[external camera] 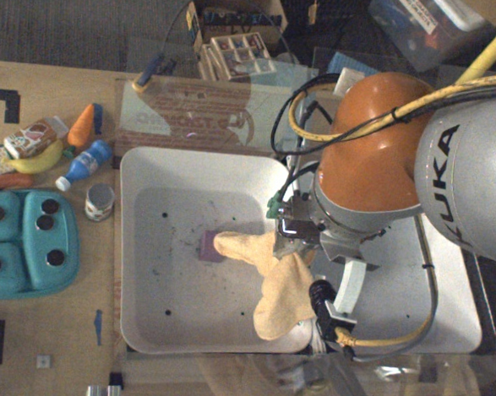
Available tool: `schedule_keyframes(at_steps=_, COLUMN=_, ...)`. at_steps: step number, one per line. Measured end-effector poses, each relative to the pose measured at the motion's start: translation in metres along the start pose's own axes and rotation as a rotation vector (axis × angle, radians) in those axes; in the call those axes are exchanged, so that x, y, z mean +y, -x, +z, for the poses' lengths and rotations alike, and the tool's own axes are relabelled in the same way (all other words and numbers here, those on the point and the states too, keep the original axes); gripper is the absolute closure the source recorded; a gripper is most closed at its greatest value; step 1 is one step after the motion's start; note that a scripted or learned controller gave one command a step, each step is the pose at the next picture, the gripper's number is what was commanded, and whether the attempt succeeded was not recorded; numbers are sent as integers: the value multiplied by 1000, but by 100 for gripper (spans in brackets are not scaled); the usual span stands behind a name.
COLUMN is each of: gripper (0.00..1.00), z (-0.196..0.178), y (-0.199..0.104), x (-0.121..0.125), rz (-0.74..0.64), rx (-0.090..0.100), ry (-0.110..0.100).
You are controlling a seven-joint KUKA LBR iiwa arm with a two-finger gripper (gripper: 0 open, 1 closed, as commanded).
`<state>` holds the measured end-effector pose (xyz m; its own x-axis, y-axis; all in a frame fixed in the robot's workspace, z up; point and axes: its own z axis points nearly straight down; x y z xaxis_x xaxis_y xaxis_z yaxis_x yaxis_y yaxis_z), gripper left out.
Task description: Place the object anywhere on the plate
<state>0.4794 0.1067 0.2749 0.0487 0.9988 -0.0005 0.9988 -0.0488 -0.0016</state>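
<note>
In the left bin [142,253], near its right wall, a pale yellow cloth [272,279] lies draped, one lobe reaching left to overlap a small purple block [208,246] and the other trailing down toward the bin's lower right corner. The cloth is taken here to be the task's thing, though the block could equally be meant. The end effector [300,239] sits directly over the cloth's upper edge, beneath the orange band of the arm [378,151]; whether it is wide, narrow or holding the cloth cannot be told, since the wrist hides it. No plate is identifiable in either bin. Risks, as judged: a limp cloth may slip free when lifted, or drag the block along with it; its trailing lobe may snag the rim between the left bin and the right bin [454,275]; with no evident plate, release may occur off target.
</note>
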Motion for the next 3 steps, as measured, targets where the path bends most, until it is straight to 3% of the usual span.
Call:
schedule_keyframes(at_steps=1, gripper=100, z=-160, y=44, x=2, rz=-44, rx=-1, ry=1)
schedule_keyframes(at_steps=2, gripper=100, z=-84, y=91, x=4, rz=175, rx=0, ry=-3)
schedule_keyframes(at_steps=3, gripper=100, z=-160, y=182, x=9, rz=241, rx=-1, ry=2)
